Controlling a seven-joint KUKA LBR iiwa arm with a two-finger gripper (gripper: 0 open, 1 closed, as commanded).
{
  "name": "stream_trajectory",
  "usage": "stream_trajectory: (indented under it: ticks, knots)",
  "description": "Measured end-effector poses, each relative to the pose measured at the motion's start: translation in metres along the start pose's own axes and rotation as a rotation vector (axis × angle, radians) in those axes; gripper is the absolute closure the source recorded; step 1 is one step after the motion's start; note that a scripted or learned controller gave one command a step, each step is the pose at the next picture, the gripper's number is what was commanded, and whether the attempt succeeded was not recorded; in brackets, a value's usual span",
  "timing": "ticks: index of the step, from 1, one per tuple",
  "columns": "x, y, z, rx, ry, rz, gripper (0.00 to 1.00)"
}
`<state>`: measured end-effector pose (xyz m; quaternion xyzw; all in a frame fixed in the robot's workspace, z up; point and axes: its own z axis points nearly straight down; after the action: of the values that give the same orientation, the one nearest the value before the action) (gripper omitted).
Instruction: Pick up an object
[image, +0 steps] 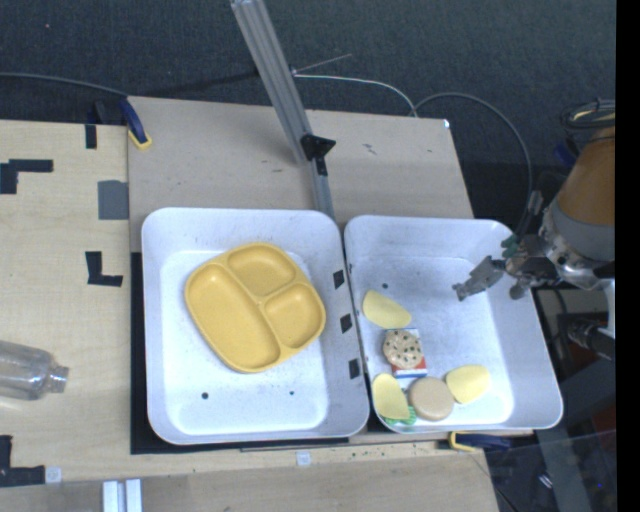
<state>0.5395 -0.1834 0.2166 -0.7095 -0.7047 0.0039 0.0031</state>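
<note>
the end effector (490, 278) hangs over the upper right part of the right bin (440, 240), with nothing between its fingers; whether they are spread or pressed together i cannot tell from this slant. the pickable things lie well apart from it, crowded along the bin's near left side: a yellow piece (385, 310), a cookie (402, 348) resting on a small card, another yellow piece (390, 396), a tan round piece (432, 399) touching it, and a yellow piece (467, 382) just beside that. the left bin (160, 240) holds a yellow divided plate (255, 305).

the risk, as i judge it, is the crowding. a descent there could land on two pieces at once, push one aside, or slip off the flat, low shapes. the pieces near the wall also leave little room for a finger.
</note>
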Motion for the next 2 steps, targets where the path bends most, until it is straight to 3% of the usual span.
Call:
stream_trajectory:
  ticks: [1,2]
  knots:
    - [-0.024,0.060,0.052,-0.005,-0.001,-0.008,0.00]
    - [-0.003,0.090,-0.009,-0.016,0.000,-0.012,0.00]
